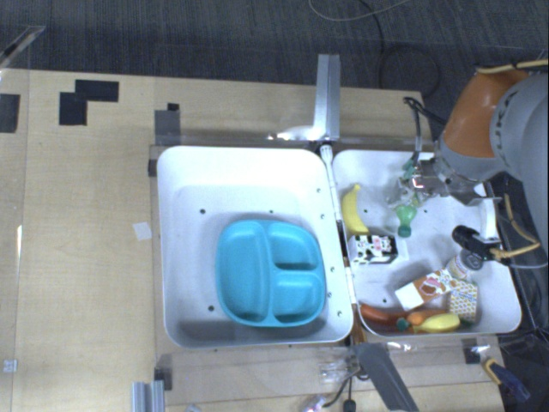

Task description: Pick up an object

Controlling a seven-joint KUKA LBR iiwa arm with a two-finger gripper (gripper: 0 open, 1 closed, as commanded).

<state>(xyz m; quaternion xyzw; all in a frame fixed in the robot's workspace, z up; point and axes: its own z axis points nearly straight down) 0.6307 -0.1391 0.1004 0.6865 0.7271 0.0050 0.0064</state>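
Toys (429, 303) heaped at right bin's (506, 316) near edge, tray (270, 271) alone in left bin (184, 230); gripper (410, 197) poised low by banana (352, 210), presumably seeking a pick, finger state unclear

A pale wooden bench (77, 230) is set on dark carpet (171, 15); a thin cable (377, 11) is looped there.
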